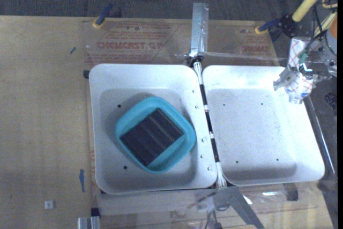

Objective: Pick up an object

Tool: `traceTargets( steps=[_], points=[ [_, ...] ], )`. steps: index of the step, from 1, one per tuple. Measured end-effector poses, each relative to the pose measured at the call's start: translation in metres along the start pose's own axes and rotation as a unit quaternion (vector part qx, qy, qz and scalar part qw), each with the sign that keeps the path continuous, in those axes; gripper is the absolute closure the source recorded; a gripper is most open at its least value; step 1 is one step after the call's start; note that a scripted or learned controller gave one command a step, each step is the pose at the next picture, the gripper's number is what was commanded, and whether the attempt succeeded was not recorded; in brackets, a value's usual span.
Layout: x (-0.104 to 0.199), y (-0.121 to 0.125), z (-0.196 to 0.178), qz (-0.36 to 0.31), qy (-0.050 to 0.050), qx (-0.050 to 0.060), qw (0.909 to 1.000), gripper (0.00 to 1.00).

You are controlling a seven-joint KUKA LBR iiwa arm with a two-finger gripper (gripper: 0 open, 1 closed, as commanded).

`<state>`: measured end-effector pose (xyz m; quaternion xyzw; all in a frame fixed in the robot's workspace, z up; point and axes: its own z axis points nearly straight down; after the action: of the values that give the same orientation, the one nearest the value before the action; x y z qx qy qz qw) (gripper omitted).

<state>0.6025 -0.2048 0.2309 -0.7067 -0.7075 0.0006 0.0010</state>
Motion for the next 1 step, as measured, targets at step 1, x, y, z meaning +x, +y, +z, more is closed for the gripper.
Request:
traceTargets(
  steps=[1],
  points=[
    [-0.0086, 0.0261, 0.1290, -0.136, 0.001, -0.002, 0.9907, 0.00]
  ],
)
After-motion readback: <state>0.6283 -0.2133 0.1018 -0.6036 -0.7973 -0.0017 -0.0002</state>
